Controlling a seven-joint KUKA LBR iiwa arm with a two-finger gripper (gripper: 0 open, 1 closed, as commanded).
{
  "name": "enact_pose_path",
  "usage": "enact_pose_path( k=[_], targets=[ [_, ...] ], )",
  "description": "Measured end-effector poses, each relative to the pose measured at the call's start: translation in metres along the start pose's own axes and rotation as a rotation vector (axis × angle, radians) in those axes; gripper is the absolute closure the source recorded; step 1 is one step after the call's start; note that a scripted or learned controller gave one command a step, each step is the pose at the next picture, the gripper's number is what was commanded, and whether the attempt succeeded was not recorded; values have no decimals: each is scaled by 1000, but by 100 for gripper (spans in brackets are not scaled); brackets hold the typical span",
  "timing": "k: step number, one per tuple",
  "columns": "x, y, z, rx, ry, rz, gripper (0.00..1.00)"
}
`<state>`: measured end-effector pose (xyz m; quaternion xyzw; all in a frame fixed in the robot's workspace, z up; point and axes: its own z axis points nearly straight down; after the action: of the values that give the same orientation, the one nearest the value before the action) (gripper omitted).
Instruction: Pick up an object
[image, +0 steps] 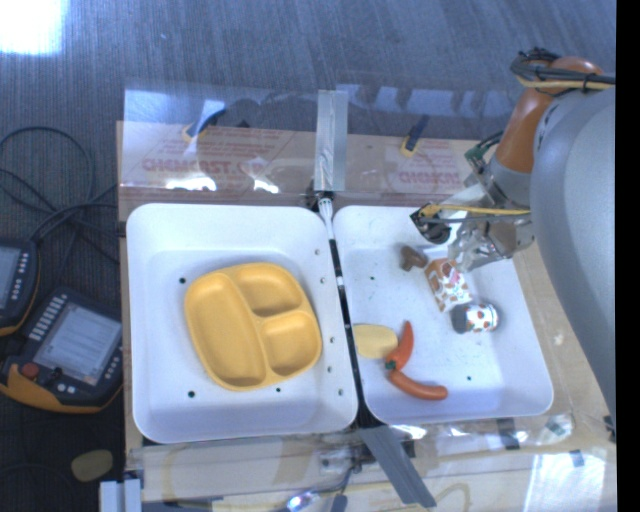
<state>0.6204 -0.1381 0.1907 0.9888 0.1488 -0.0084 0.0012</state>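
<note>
I note the arm (575, 190) reaching in from the right over the far part of the right bin (520, 395). The left bin (140, 400) holds a yellow divided tray (252, 322), well apart from the work. The gripper (462, 250) hangs low just above a patterned carton (448, 285), the likeliest target; I cannot tell its state from here. A small brown piece (412, 258) lies just left of it, a spotted round item (474, 318) just nearer. Nearer still lie a red pepper (402, 350), an orange sausage-like piece (418, 385) and a pale yellow slice (372, 341). My concern: crowding could cause a glancing contact, nudging the carton aside or trapping a neighbour instead.
</note>
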Motion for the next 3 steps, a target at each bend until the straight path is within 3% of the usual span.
enact_pose_path(
  k=[1, 2, 3],
  targets=[
    [29, -29, 67, 2, 11, 93, 100],
    [39, -64, -22, 3, 14, 91, 100],
    [-28, -22, 20, 0, 10, 101, 100]
  ],
)
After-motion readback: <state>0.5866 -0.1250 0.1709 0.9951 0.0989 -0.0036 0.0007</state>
